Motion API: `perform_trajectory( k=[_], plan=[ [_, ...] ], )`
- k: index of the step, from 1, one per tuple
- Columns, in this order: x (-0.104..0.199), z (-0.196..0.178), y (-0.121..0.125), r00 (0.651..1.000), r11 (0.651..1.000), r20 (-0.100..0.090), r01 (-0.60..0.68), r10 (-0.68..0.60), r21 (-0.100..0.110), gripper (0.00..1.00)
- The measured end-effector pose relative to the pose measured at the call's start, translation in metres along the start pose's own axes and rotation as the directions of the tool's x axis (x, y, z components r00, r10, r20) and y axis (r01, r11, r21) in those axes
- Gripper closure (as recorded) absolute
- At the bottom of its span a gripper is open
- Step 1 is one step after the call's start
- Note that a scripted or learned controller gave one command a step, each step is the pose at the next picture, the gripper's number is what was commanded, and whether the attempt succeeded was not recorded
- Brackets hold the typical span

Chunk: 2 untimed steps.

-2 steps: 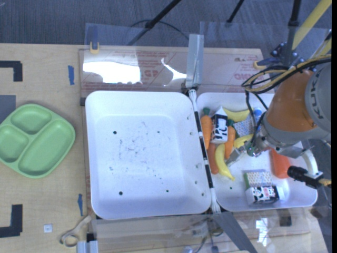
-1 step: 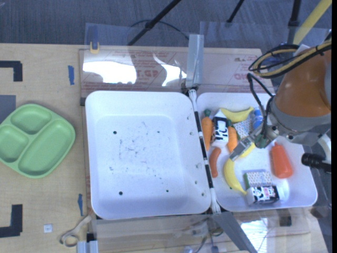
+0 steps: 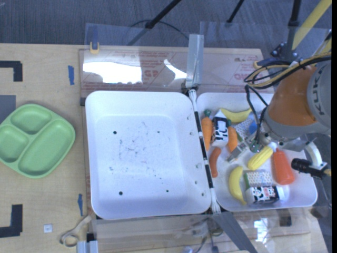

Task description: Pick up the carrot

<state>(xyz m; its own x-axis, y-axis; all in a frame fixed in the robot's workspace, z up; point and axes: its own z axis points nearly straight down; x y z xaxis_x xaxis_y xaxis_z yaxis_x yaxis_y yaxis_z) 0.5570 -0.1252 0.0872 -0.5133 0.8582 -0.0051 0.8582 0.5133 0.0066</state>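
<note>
Cow-print carton [image 3: 262, 194] sits at the right bin's [image 3: 308, 196] near edge, with a banana [image 3: 235, 183] at its left. Carrot [image 3: 207, 132] lies along that bin's left wall, leafy end toward the far edge. Gripper [image 3: 250, 145] is low over the bin's middle; cannot tell how open it is, or whether it holds anything.

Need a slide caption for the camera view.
Arm over the right bin of toy food; carrot at its left wall; left bin beside it.

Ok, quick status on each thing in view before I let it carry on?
carrot: lying along the right bin's left wall, not held
gripper: low over the pile in the right bin
right bin: crowded with toy food
left bin: scuffed white floor
green plate: flat on the bench, left of the bins
</note>
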Motion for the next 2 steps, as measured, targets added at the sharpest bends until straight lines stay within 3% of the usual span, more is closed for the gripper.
perform_trajectory(
  k=[1, 2],
  plan=[
    [0.027, -0.001, -0.013, 0.990, 0.990, -0.001, 0.142, -0.142, 0.000, 0.00],
    [0.026, -0.012, -0.011, 0.990, 0.990, 0.002, 0.140, -0.140, -0.005, 1.00]
  ],
)
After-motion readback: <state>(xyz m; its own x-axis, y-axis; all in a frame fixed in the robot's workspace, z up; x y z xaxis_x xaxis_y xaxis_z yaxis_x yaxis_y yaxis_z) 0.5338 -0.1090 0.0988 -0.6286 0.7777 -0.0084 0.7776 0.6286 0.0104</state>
